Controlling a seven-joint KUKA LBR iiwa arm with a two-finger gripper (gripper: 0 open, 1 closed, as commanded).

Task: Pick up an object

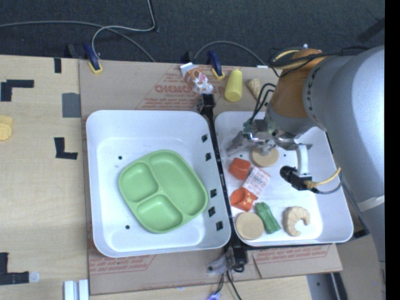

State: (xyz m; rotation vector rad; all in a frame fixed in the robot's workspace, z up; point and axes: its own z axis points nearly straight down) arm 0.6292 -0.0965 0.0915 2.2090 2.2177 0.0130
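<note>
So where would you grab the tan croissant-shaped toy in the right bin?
Take the tan croissant-shaped toy across the thick middle of its arc, coming straight down. It lies flat with its curled ends pointing down-left, so the middle is probably the firmest spot to close on. There is bare floor of the right white bin around it, though the green pickle-shaped piece lies close on its left.

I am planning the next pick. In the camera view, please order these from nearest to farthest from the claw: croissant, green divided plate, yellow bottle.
1. Croissant, near corner of the claw's bin.
2. Yellow bottle, on the bench behind the bins.
3. Green divided plate, in the other bin.
</note>
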